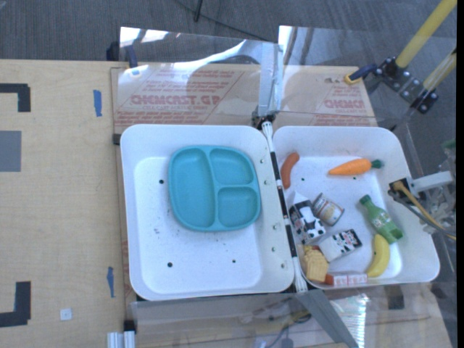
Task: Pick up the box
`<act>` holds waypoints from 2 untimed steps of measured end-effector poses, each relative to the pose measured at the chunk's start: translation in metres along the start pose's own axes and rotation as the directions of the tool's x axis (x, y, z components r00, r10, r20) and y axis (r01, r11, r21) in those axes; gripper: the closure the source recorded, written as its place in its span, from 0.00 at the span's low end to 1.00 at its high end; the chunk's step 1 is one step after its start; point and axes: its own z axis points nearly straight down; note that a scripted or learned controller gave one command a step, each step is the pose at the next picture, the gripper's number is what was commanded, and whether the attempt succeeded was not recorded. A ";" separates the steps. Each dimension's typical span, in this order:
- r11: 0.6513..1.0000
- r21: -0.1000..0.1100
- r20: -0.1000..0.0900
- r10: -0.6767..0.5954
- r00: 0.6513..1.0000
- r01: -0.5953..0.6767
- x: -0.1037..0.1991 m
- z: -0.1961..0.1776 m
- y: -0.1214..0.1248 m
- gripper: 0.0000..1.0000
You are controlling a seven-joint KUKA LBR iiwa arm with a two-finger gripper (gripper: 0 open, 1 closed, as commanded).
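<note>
Two small black-and-white boxes lie in the right bin (413,158). One box (307,222), cow-patterned, rests near the bin's left wall. The other box (341,243), mostly white, lies just to its right, towards the front. A flat red-and-white packet (349,278) lies along the front wall.
Around the boxes are a small can (328,210), a cracker (315,264), a green bottle (380,220), a banana (377,257), a carrot (353,167) and a sausage (288,169). A teal divided plate (214,188) sits in the left bin (145,216). Cables (420,198) hang over the right bin's right rim.
</note>
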 end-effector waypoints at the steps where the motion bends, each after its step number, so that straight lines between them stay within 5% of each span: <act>1: 1.000 0.001 0.000 0.003 1.000 -0.003 -0.003 0.069 -0.006 1.00; 2: 1.000 0.000 0.000 0.003 1.000 -0.003 -0.003 0.069 -0.006 0.00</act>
